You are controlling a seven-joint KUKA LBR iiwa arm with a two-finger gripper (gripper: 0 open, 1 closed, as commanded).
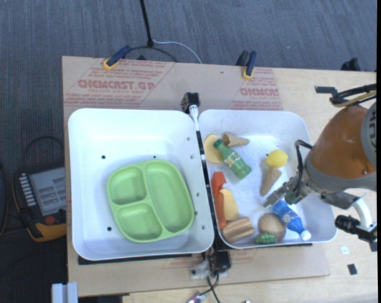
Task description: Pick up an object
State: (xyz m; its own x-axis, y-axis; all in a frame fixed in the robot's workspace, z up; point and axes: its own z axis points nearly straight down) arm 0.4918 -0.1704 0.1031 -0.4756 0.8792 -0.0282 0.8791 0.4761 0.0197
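Observation:
The right bin holds several toy foods. A green bottle lies near its middle, and a yellow-topped ice cream cone lies to the right of it. A blue bottle with a white cap lies at the front right, next to a brown round piece. A bun and an orange piece lie along the left wall. My gripper hangs low in the bin, just above the blue bottle's upper end and beside the cone's tip. I see nothing lifted.
The left bin carries a green three-part plate. The arm's orange band overhangs the right bin's right wall. Clamps and a cable sit at the bench's far edge.

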